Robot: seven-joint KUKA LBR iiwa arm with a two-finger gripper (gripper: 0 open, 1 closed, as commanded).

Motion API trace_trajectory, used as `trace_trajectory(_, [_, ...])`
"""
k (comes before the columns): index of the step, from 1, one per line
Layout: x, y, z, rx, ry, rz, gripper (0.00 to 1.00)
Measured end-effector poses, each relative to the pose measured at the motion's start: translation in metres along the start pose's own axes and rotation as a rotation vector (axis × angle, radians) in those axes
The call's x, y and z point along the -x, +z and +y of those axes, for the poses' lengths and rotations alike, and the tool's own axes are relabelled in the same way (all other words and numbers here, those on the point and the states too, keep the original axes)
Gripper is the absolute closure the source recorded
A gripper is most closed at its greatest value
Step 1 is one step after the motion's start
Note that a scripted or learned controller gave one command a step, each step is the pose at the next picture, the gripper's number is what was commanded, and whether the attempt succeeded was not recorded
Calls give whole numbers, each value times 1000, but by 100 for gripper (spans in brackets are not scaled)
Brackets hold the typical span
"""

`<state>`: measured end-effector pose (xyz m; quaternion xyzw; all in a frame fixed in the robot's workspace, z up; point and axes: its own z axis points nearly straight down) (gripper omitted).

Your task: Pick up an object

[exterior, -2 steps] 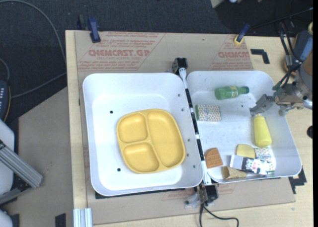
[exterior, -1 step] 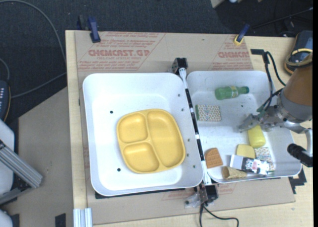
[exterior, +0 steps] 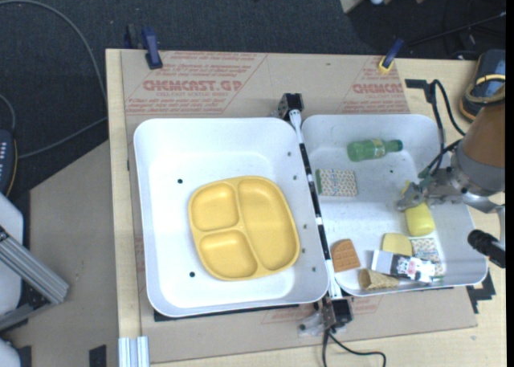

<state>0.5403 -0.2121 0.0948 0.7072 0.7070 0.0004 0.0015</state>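
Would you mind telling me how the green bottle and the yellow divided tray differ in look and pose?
The green bottle is small and slim, while the yellow divided tray is broad and flat, much the larger of the two. The bottle lies on its side in the right bin; the tray sits face up in the left bin, its three compartments showing. Both rest inside a white bin, apart from the gripper.

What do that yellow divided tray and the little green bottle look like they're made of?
The yellow divided tray looks like moulded plastic: one even colour, rounded corners, smooth raised ridges between its three sections, and a soft satin sheen. The green bottle, lying on its side in the right bin, seems to be translucent plastic, glossy, with a paler cap end; glass cannot be ruled out at this distance.
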Motion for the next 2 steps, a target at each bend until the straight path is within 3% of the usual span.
trace_trajectory(1, [-59, 10, 3, -4, -1, 3, 100])
trace_trajectory(2, [-132, -90, 27, -2, -2, 2, 100])
